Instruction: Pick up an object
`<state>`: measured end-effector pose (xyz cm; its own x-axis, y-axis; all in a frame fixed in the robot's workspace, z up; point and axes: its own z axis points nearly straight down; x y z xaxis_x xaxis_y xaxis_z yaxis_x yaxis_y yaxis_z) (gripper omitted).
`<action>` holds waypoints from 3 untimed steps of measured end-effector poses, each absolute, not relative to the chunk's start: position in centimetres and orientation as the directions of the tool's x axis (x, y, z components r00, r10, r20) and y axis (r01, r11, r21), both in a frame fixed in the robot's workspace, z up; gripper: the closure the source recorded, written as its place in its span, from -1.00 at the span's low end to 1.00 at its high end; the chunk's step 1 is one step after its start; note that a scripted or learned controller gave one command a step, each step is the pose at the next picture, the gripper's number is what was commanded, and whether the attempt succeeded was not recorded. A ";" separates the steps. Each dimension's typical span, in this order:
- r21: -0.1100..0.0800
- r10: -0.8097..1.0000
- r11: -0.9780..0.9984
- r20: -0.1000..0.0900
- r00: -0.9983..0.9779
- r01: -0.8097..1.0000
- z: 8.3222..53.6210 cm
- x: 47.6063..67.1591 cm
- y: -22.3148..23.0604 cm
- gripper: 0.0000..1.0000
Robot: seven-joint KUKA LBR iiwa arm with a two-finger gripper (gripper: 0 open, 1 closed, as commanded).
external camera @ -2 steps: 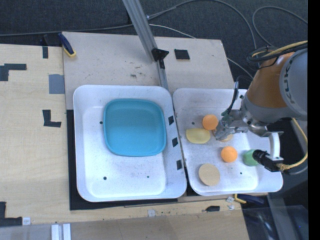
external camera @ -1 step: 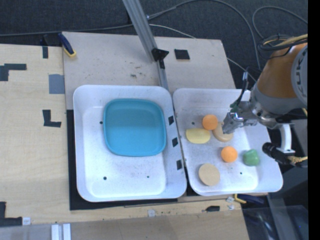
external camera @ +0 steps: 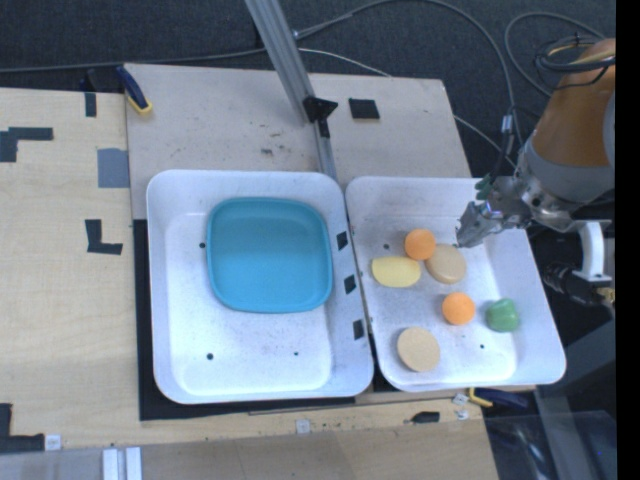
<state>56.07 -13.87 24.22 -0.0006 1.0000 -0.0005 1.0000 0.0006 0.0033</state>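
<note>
Gripper over the right bin, above 5 small items

The gripper (external camera: 472, 230) hovers near the beige round piece (external camera: 446, 264) in the right bin (external camera: 530, 368); whether it is wide or narrow cannot be told. The left bin (external camera: 180, 368) holds a blue plate (external camera: 269, 254).

Even overhead light, soft shadows, mild overall blur

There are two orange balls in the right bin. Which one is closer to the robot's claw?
The upper orange ball, touching the beige piece, sits just left of the gripper. The other orange ball lies lower, beside the green thing.
</note>
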 end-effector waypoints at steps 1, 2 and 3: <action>0.000 1.000 0.005 0.001 -0.005 1.000 25.0 55.9 -8.3 1.00; -0.001 1.000 0.004 0.001 -0.004 1.000 24.8 56.1 -3.9 1.00; 0.000 1.000 0.005 0.001 -0.005 1.000 25.2 56.0 0.8 1.00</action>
